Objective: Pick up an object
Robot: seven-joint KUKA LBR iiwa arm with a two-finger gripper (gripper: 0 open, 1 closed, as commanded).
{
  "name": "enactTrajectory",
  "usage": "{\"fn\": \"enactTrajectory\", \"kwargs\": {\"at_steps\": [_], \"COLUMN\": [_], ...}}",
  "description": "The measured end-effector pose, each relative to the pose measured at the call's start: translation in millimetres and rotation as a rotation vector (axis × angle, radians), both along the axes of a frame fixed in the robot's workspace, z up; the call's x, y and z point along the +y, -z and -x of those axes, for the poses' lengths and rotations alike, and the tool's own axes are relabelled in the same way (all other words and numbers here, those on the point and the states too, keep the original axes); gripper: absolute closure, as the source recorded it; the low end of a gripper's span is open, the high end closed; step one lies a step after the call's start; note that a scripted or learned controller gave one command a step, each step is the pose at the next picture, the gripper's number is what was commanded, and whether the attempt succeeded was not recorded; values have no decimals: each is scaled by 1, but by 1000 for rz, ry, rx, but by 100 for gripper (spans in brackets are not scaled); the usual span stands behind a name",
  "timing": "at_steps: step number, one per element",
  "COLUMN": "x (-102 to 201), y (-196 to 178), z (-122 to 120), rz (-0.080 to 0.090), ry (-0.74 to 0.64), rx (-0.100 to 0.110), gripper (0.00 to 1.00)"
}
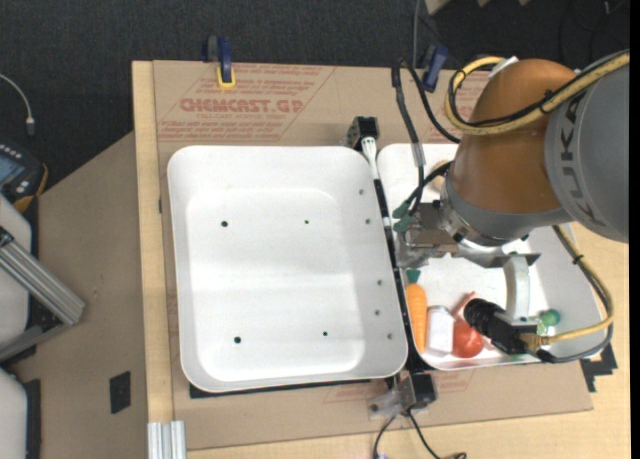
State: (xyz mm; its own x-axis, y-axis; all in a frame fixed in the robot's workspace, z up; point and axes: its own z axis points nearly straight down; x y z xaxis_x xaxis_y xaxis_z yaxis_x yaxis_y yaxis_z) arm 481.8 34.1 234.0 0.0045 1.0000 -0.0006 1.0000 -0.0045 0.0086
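Since the bulky wrist covers the gripper (420, 239), we cannot tell whether it is wide or narrow, and we see nothing held in it. Just nearer lie an orange carrot (415, 305), a pale block (438, 326) and a red piece (466, 339), perhaps a tomato, in the right bin (436, 155). We judge the pick not yet made. The arm (520, 137) reaches in from the right, stooped low over that bin.

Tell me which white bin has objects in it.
The bin on the view's right, under the arm: an orange piece and a red one lie in it.
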Motion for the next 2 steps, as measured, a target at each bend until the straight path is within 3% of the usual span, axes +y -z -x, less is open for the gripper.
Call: {"fn": "enactTrajectory", "kwargs": {"at_steps": [2], "x": [0], "y": [-20], "z": [-1], "rz": [1], "ry": [0], "rx": [-4], "gripper": [100]}}
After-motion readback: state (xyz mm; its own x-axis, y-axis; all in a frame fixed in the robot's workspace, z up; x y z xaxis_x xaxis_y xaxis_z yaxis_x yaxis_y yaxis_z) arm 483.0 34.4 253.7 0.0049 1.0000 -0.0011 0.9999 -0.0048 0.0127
